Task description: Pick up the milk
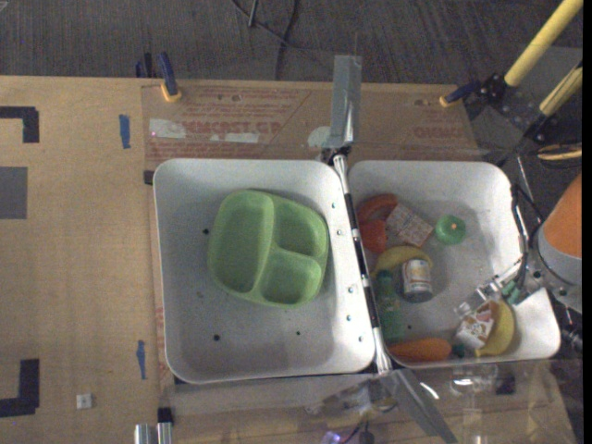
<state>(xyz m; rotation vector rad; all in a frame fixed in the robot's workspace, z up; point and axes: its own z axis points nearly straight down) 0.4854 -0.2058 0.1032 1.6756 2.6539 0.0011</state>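
The milk (474, 326) is a small white carton with red print. It lies in the front right corner of the right bin (481, 178), leaning against a yellow banana (505, 333). My gripper (498, 291) reaches in over the bin's right wall and hovers just above and behind the carton. The grey arm with its orange band (566, 234) comes in from the right edge. I see nothing held in the gripper.
The right bin also holds a tin can (417, 278), a second banana (400, 257), red fruit (374, 222), a small box (408, 223), a green cup (450, 229), a green bottle (388, 309) and an orange carrot (421, 348). A green divided plate (270, 246) lies in the left bin (185, 322).
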